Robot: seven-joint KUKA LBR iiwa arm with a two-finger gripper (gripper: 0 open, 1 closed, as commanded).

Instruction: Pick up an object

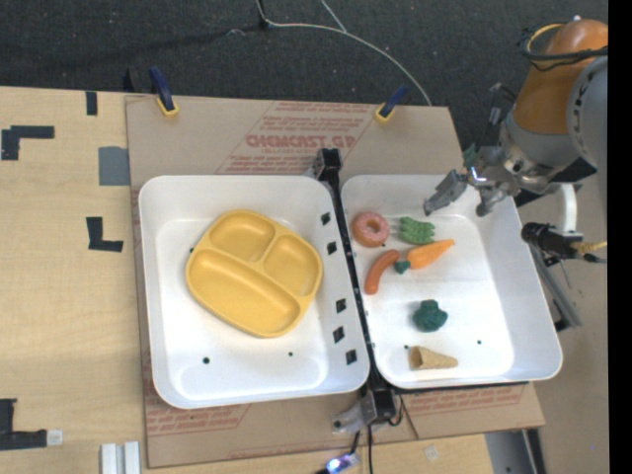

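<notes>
Overhead, the gripper (462,197) hangs with fingers spread and nothing between them above the right bin's (513,309) far corner, near the carrot (431,254), lettuce piece (416,231) and doughnut (371,229); a yellow divided plate (255,272) sits in the left bin (163,294).

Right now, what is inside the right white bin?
The right bin holds a pink donut, a green leafy piece, a carrot, a sausage, broccoli and a wedge. The claw covers its upper corner.
</notes>
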